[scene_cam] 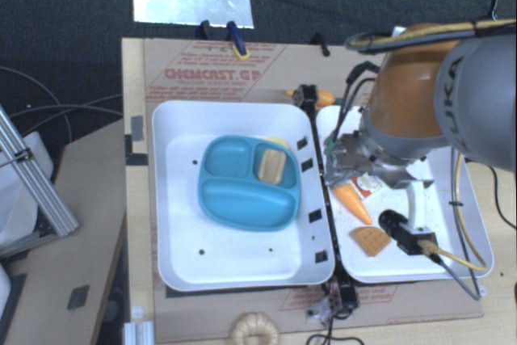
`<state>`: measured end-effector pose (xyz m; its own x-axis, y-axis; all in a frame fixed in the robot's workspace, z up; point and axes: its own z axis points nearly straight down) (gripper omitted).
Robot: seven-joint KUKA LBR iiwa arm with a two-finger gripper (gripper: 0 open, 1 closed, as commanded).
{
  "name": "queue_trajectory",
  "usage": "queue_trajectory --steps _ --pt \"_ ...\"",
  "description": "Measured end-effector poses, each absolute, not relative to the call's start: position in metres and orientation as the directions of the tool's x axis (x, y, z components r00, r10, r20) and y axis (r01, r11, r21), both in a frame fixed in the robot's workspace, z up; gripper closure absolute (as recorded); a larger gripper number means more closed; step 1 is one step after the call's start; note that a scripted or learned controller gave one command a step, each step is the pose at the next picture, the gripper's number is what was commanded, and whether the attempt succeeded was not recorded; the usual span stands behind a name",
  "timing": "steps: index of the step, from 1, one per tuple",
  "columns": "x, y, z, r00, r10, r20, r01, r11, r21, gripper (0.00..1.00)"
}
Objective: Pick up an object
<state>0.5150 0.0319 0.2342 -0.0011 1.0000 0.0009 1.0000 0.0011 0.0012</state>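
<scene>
My gripper (346, 164) is low over the left part of the right bin (477, 242), and the grey and orange wrist hides much of that bin. An orange carrot-shaped piece (353, 201) lies just below the gripper, pointing to the lower right. A tan waffle-like piece (371, 240) rests further toward the front. A small red and white thing (370, 184) peeks out beside the gripper. In the left bin (182, 254) sits a blue divided plate (242, 194) with a tan bread slice (271, 166) in its upper right compartment. A yellow bit (277, 143) shows behind the plate.
A black divider with clips (315, 190) runs between the two bins. An orange item (325, 98) lies beyond the bins' far edge. A pale ring-shaped thing (254, 329) sits at the bench's front. A metal frame (32, 182) stands at the left.
</scene>
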Motion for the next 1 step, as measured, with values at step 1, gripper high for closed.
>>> queue_trajectory --steps 1 --pt "0.5046 0.0295 0.2279 0.0 1.0 0.0 1.0 0.0 0.0 1.0"
